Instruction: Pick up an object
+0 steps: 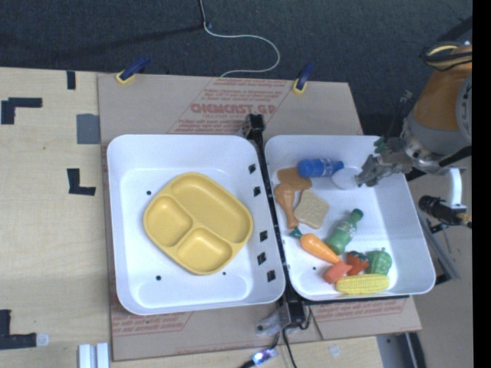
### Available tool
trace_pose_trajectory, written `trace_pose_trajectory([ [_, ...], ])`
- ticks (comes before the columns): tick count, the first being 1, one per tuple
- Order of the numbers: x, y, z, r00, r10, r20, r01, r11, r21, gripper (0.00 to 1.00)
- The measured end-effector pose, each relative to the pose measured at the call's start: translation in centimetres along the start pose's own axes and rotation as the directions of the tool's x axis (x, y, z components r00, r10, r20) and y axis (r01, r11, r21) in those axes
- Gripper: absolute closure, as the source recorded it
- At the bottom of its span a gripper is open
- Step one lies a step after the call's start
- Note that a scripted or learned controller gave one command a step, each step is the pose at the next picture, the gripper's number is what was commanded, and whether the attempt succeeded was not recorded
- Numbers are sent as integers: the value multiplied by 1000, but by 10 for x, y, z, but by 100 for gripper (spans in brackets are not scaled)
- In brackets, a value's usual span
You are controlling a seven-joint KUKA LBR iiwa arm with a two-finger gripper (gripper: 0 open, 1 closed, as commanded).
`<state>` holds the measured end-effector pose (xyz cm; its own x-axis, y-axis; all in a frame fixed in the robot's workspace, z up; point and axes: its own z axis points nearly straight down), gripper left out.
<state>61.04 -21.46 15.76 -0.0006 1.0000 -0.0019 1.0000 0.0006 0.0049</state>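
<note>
The right bin (399,205) holds several toy foods. A blue bottle (318,167) with a white cap lies near its far wall. Beside it are a brown drumstick (288,190) and a slice of toast (312,210). Closer to the front lie a green bottle (344,232), a carrot (317,247), a red pepper (344,267), a green pepper (379,261) and a corn cob (363,284). My gripper (371,169) hangs over the bin's far right part, just right of the blue bottle's cap. I see nothing between its fingers.
The left bin (126,228) bears a yellow sectioned plate (197,222). Both bins rest on a cardboard sheet (230,106) clipped at the back. A white cable (230,33) runs across the dark floor behind. The arm (441,106) enters from the right.
</note>
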Motion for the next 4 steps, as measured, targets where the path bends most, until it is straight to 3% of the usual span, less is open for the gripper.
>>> trace_pose_trajectory([
  [1, -7, 9, -53, 1000, -1, 0, 1, 1000, 1, 100],
  [2, -7, 9, -68, 1000, -1, -2, 1, 1000, 4, 100],
  [4, 81, -26, -72, 1000, -4, -4, 5, 1000, 6, 100],
])
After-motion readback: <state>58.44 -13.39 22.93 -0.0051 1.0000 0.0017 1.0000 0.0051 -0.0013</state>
